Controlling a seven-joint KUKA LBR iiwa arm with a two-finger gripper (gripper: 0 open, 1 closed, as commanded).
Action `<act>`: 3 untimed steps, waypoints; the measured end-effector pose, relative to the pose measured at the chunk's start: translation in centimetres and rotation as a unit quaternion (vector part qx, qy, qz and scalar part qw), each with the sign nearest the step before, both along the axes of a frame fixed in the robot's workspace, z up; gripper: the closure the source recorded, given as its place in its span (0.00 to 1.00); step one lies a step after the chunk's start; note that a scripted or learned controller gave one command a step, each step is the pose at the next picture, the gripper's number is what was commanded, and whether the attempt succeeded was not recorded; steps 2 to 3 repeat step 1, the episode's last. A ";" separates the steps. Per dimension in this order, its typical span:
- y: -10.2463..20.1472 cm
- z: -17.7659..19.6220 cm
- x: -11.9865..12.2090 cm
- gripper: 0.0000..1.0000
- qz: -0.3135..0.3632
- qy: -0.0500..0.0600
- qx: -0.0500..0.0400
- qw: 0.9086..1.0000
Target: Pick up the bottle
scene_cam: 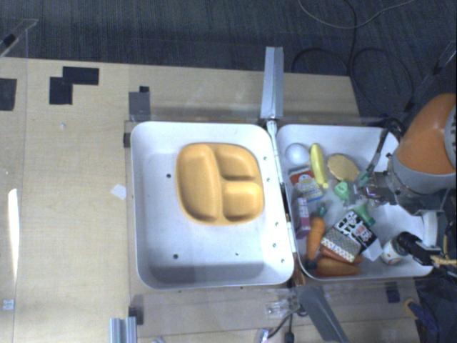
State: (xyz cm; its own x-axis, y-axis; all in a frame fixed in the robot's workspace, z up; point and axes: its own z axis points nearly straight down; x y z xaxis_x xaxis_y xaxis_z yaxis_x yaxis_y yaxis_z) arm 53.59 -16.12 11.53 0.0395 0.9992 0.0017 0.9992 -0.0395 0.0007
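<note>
Pale wooden worktop (71, 191) bearing two white bins — left bin (153, 263) with yellow tray (218, 183); dark carpet (178, 13) beyond. Jaws (371, 190) over cluttered right bin (371, 134); state unclear.

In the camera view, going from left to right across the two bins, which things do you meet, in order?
Yellow divided tray in the left bin → white ball → banana → round yellow lid → the arm's orange band.
</note>
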 end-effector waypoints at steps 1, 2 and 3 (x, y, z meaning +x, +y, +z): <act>2.4 11.9 5.2 1.00 0.112 -0.001 -0.001 0.994; 2.4 11.9 5.2 1.00 0.112 -0.001 -0.001 0.994; 2.4 11.9 5.2 1.00 0.112 -0.001 -0.001 0.994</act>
